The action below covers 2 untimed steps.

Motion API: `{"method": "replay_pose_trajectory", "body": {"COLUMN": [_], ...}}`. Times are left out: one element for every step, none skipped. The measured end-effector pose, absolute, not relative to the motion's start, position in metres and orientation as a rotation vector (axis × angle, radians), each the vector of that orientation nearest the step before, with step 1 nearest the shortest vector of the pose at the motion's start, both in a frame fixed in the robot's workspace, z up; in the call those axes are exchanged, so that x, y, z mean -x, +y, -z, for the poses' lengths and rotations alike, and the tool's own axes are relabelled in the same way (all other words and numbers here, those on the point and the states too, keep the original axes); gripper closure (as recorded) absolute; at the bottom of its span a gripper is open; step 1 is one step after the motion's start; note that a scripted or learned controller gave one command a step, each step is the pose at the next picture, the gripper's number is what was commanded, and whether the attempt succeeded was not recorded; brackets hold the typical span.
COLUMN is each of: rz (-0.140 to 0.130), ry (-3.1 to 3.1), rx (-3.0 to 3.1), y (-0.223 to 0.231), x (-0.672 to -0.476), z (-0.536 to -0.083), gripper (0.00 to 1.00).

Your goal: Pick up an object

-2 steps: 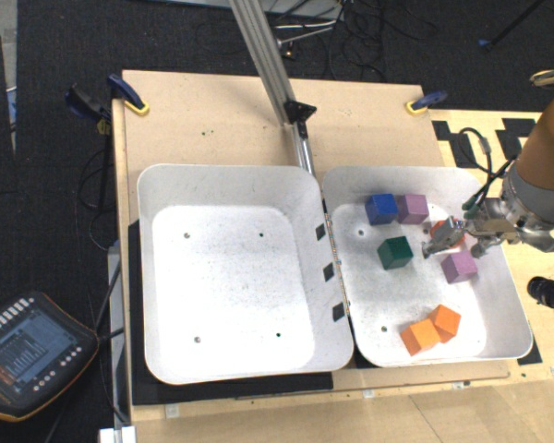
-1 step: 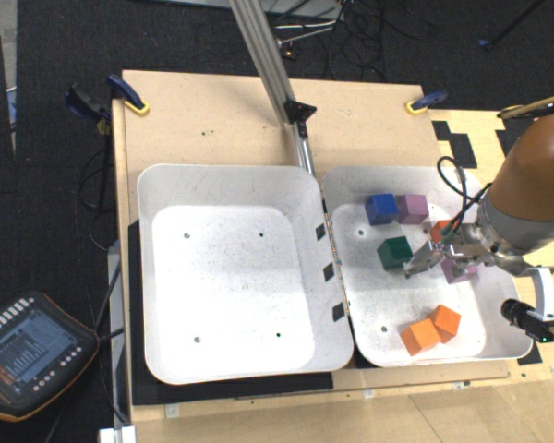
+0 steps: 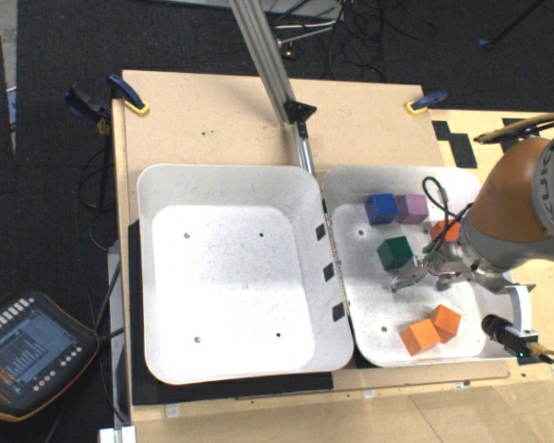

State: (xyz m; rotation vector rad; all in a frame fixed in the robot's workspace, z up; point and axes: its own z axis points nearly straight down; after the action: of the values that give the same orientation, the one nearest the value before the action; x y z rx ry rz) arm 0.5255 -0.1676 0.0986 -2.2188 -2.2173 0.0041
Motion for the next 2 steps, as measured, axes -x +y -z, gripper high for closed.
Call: {"method": "replay_pose_trajectory", "body": {"rz": [0.001, 0.004], "ry": [-2.222, -2.227], "rx": [2.223, 2.223], "y": [-0.168, -0.173], "x": [-0.527, -0.531], "z": [-0.112, -0.156], "gripper": [1.00, 1.00]}}
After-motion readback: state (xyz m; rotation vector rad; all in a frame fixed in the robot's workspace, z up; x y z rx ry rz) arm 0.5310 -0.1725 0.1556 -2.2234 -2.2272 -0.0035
